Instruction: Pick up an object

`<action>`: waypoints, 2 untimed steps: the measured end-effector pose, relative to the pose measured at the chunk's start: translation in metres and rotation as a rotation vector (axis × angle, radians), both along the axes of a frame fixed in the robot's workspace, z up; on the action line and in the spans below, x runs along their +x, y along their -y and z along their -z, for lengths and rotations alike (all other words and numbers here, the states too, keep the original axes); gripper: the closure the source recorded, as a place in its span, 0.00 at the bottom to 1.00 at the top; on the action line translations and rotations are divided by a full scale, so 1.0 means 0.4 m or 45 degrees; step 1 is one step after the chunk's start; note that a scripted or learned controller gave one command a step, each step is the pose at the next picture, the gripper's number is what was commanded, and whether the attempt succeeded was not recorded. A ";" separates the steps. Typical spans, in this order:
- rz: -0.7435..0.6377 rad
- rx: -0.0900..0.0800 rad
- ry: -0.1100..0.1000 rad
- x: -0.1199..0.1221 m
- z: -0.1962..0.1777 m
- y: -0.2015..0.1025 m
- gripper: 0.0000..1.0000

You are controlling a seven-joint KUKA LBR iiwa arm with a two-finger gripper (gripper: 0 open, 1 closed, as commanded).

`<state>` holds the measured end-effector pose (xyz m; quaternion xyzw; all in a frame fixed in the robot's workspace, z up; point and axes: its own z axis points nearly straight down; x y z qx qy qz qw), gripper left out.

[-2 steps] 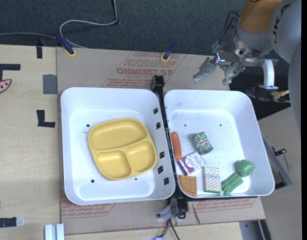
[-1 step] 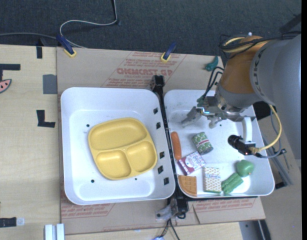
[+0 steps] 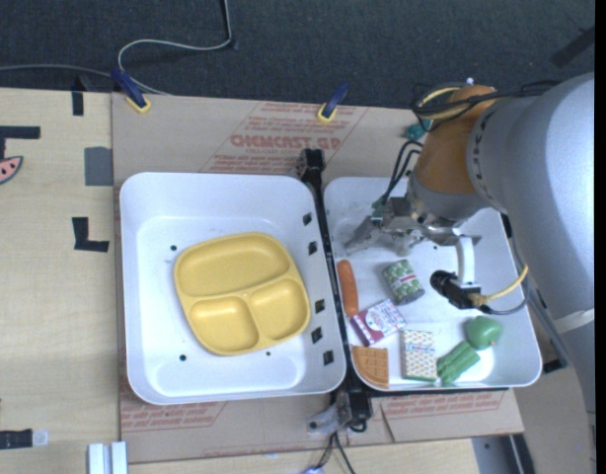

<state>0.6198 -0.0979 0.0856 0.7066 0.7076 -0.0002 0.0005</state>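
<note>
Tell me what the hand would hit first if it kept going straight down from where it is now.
Probably bare floor of the right bin: the hand hangs over its upper-left part. The green can and hot dog lie nearer the camera. Depth is uncertain.

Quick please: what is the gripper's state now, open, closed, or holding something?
Gripper: cannot be told; it is low in the right bin, above the small can.

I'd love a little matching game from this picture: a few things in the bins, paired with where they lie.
Things:
1. yellow tray
2. hot dog
3. green toy
4. small can

Places:
A. right bin, near corner
B. left bin
C. right bin, along the divider
D. right bin, middle, just below the gripper

Pairs: 1-B, 2-C, 3-A, 4-D
</note>
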 end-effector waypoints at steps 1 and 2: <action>-0.001 0.000 0.002 0.122 0.002 0.000 0.00; 0.001 -0.001 0.001 -0.031 -0.001 0.030 0.00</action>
